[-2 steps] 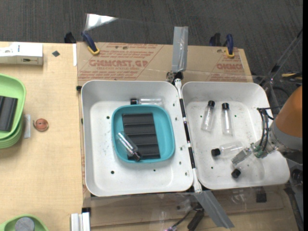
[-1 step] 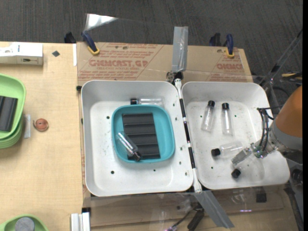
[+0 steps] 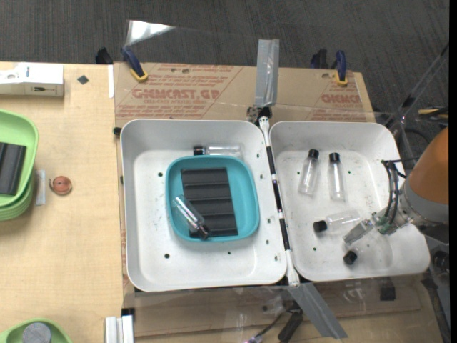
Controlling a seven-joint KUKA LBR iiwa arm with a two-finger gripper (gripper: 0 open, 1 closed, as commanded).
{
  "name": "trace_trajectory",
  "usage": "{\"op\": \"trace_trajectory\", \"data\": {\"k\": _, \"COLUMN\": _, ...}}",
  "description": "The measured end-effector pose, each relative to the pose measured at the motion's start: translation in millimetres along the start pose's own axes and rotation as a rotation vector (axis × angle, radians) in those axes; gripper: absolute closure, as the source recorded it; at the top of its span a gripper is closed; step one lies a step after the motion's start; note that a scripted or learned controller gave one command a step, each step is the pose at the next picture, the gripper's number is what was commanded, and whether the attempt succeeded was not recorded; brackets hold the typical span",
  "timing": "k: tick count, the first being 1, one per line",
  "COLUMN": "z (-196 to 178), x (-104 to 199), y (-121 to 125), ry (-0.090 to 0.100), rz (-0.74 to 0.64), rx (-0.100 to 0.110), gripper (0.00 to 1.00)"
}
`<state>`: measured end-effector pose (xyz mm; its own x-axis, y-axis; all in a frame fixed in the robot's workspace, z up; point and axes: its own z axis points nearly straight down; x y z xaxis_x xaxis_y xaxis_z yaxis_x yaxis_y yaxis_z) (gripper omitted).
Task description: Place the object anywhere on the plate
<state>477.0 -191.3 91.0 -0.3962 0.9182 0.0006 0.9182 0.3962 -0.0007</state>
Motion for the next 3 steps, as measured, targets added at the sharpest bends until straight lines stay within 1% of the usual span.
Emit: {"op": "trace_trajectory", "data": {"k": 3, "z": 0.0, "x": 0.0, "y": 0.0, "ry": 0.000, "rz": 0.000, "rx": 0.000, "gripper": 0.00}}
